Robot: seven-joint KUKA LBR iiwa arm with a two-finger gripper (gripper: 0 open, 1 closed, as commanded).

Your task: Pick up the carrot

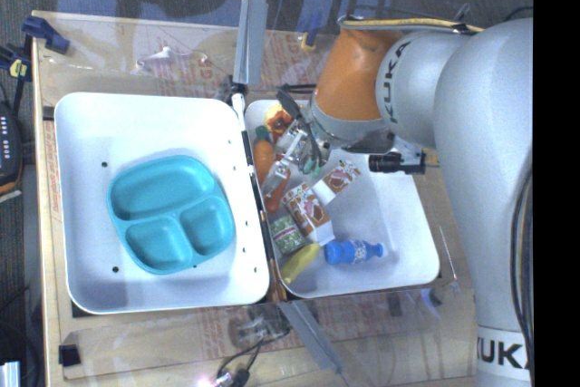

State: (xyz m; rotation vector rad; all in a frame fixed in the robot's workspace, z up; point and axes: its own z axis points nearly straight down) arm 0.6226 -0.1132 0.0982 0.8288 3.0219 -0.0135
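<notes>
The arm is reaching down into the right bin (412, 272), so it is working on the grab step. The tool (297, 148) is hanging low at the far left end of that bin, right beside the carrot (264, 160). The carrot is the orange stick lying along the bin's left wall, next to the tool. I cannot tell if the tool is touching it. I also cannot tell if the tool is spread wide or squeezed tight, because the big grey and orange arm is covering most of it.

I am guessing the carrot is not picked up yet, since it is lying down in the bin. The next move is asking for care: the tool needs to be sitting right over the carrot, going around it, then squeezing and lifting straight up. The wall is very close, so there is little room on that side.

Other things are crowding near the carrot: little food boxes (306, 208), a yellow thing (300, 260) and a blue bottle (352, 251) nearer the front of the bin. The far end of the carrot is hiding among the clutter under the arm. The blue tray (170, 211) is sitting in the left bin (82, 131), well apart from the carrot.
</notes>
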